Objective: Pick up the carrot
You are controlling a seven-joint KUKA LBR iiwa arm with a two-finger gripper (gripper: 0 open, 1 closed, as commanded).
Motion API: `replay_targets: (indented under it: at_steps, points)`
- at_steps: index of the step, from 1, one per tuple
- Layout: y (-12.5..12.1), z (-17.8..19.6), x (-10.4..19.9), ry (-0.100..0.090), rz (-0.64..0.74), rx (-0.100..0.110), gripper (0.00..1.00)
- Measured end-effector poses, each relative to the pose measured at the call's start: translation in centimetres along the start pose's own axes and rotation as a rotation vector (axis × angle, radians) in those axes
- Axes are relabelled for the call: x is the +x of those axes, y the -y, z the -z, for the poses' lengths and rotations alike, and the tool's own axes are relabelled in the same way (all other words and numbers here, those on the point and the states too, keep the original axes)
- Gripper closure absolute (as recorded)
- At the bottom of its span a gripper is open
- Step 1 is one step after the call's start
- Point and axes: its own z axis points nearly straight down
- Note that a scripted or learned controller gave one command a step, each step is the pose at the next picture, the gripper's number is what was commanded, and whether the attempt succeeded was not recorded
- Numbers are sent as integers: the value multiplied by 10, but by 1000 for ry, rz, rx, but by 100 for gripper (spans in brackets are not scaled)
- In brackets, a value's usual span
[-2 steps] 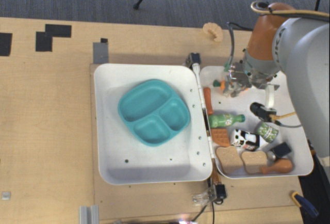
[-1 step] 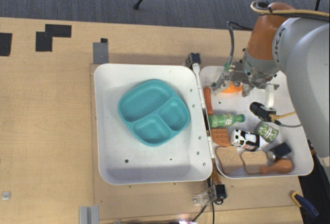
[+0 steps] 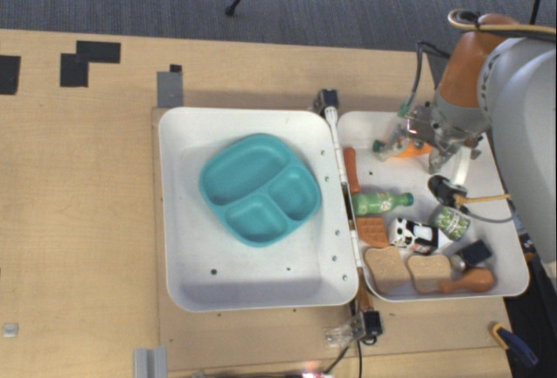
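I read jaws (image 3: 416, 141) low in right bin (image 3: 513, 276), over carrot (image 3: 407, 151). Grip state: cannot tell. Lift not yet done.

I see a teal plate (image 3: 259, 188) in the white left bin (image 3: 187, 276), an orange carrot (image 3: 409, 151), a green bottle (image 3: 380, 203), and a black-and-white cow toy (image 3: 411, 234).
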Motion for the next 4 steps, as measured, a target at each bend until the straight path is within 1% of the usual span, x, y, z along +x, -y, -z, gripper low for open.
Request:
replay_targets:
  at_steps: [1,2,3,4]
  points:
    - [30,1,-22,0,114,-18,0]
    - [-22,1,-37,1,366,6,0]
    - [-26,-2,-60,-10,133,29,0]
    - [-24,-2,-55,-3,56,30,0]
